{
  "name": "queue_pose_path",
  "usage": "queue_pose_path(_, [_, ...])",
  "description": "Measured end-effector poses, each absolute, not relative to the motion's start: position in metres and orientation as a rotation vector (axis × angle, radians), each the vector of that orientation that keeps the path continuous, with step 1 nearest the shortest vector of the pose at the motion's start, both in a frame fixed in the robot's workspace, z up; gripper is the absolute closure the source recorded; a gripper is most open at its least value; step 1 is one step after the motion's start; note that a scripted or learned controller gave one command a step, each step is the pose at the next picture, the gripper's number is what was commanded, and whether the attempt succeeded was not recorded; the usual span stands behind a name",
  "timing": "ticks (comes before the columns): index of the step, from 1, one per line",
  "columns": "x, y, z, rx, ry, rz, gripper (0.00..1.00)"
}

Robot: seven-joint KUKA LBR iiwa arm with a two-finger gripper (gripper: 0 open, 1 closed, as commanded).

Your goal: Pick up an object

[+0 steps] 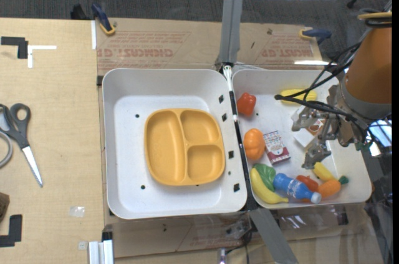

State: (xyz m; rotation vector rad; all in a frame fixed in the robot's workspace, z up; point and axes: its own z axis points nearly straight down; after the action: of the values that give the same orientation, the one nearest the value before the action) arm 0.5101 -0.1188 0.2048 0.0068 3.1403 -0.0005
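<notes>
Overhead, slanted; perhaps nearer left bin [118,144].

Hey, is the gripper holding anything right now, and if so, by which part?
Cannot be told. The gripper hangs over the right bin; nothing shows between its fingers clearly.

Robotics lab: plywood worktop [56,150], clamped white bins [112,150], taped cardboard [156,47], loose cables [324,78], scissors [24,138], grey carpet.

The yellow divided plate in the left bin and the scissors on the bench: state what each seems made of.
Yellow three-compartment plate: probably moulded plastic, with one even colour, soft rounded ridges and a dull sheen. Grey-handled scissors: blades look like bare metal, pale and thin; the grey loops are likely plastic, though that is hard to tell.
</notes>
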Motion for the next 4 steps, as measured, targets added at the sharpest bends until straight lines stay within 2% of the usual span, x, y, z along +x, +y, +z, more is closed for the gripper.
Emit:
queue_pose_path(1, [0.534, -0.104, 0.099, -0.054, 3.127, -0.005, 0.00])
queue_pose_path(2, [0.597, -0.184, 0.148, -0.260, 3.124, -0.002, 0.00])
queue_pose_path(3, [0.558, -0.216, 0.103, -0.081, 3.122, 0.003, 0.00])
queue_pose_path(4, [0.509, -0.159, 0.092, 0.028, 3.140, 0.001, 0.00])
